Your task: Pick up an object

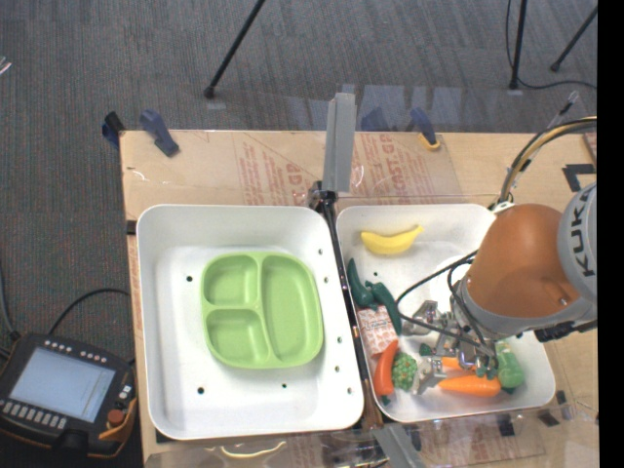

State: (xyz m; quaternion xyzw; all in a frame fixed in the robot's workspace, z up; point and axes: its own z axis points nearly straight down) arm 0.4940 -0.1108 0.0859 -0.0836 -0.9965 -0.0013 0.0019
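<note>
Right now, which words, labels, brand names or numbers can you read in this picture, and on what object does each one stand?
"KU": white letters on the grey arm, cut off by the picture's edge.
Red printing on the cardboard sheet behind the bins: upside down and too blurred to read.
Red packet in the right bin: print too small to read.
Pendant screen: nothing legible.

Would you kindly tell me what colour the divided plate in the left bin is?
The divided plate is light green, seen clearly in the camera view.
</note>
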